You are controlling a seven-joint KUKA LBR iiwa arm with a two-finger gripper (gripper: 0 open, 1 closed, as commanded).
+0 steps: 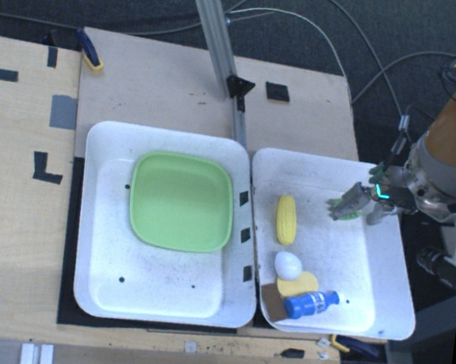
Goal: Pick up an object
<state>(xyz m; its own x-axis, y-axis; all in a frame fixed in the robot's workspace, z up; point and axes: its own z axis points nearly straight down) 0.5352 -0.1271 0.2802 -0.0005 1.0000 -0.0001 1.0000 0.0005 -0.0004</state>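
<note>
The gripper (347, 207) hangs over the right bin's (378, 312) upper part — whether it is clenched or released, I cannot tell. Corn (287, 219) lies just left of it; egg (288, 265) and bottle (309, 303) sit nearer the bin's front — apart from it.

Green plate (181, 202), yellow corn (287, 219), white egg (288, 265), blue bottle (309, 304), white bins (95, 226).

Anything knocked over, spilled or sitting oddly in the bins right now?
Nothing spilled. The blue bottle lies on its side in the right bin, crowded against a yellow piece, a white egg and a brown piece. The corn lies apart; the green plate sits flat.
</note>
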